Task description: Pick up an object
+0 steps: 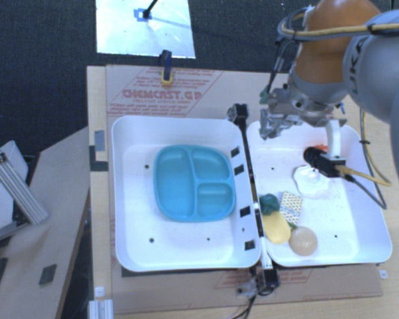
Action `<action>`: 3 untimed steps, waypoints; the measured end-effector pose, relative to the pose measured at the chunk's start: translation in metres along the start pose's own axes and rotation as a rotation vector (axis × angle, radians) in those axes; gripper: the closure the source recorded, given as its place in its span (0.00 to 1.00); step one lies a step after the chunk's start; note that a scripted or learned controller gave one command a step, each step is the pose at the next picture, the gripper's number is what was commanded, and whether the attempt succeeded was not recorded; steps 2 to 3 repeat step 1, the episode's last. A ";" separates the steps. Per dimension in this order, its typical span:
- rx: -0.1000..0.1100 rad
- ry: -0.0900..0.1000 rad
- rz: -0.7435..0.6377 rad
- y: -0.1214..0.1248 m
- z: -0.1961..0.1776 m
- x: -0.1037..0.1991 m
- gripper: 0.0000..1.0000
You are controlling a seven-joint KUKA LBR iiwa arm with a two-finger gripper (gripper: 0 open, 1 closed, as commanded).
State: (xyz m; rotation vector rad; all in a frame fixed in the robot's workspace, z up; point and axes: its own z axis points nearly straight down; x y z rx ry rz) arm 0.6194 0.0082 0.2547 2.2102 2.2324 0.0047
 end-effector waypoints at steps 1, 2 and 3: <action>0.000 0.000 0.000 0.010 0.011 0.057 1.00; 0.000 0.000 0.000 0.010 0.011 0.057 1.00; 0.000 0.000 0.000 0.010 0.011 0.057 1.00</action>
